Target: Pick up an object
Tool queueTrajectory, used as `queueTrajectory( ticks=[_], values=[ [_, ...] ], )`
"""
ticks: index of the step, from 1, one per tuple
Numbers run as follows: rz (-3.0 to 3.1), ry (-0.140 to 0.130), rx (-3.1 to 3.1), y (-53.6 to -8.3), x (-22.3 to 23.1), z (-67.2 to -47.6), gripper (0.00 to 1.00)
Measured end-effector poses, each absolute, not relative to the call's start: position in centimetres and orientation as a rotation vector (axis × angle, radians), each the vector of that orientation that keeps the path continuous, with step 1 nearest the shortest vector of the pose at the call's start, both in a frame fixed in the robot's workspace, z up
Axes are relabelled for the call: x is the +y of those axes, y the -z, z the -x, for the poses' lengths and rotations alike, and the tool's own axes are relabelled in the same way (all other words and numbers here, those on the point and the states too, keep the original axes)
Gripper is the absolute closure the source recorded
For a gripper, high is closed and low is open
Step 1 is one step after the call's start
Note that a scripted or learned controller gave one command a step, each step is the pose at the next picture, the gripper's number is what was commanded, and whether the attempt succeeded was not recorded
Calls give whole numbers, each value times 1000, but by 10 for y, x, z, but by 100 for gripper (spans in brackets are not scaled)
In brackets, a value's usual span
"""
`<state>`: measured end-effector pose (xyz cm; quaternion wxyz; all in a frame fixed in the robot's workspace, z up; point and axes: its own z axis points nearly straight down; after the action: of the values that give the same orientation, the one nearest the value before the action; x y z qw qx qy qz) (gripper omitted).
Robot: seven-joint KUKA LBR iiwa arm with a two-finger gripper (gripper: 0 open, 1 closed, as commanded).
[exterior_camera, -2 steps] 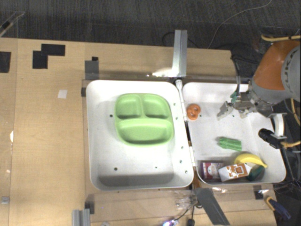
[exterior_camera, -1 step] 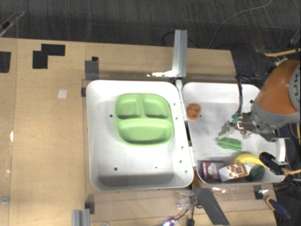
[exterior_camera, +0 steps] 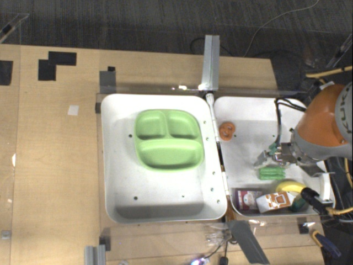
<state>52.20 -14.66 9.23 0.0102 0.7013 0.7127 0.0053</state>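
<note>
**benchrat:** So the hand (exterior_camera: 268, 158) sits at the right of the frame, in the middle of the right bin (exterior_camera: 248, 112), with a small green object (exterior_camera: 271, 173) lying just below it. I'd go for that one. The fingers look spread apart with nothing between them, though it's small and a bit blurry.

**kuka_fan:** Agreed. Judging from this, I'd centre over the green piece, line the fingers across its short side, then drop straight down before closing. The clutter along the bin's lower edge, a banana (exterior_camera: 291, 189) and a carton (exterior_camera: 276, 201), is close, so don't drift down-frame.

**benchrat:** Arm pose? The orange band (exterior_camera: 322, 120) is at the far right, wrist reaching leftward and angled down into the bin.

**kuka_fan:** Yep. The green tray (exterior_camera: 168, 138) in the left bin (exterior_camera: 118, 148) is well apart, so ignore it.
</note>
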Motion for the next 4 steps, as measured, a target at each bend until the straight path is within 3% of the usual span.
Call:
queueTrajectory(
  ticks=[1, 2, 3, 4],
  values=[
    [-2122, -21, 2289, -93, -148, -511, 0],
    [-1975, -4, 2440, -115, -151, -488, 0],
    [-1902, -10, 2490, -91, -164, -506, 0],
    [-1715, -4, 2625, -129, -149, -577, 0]
  ],
)
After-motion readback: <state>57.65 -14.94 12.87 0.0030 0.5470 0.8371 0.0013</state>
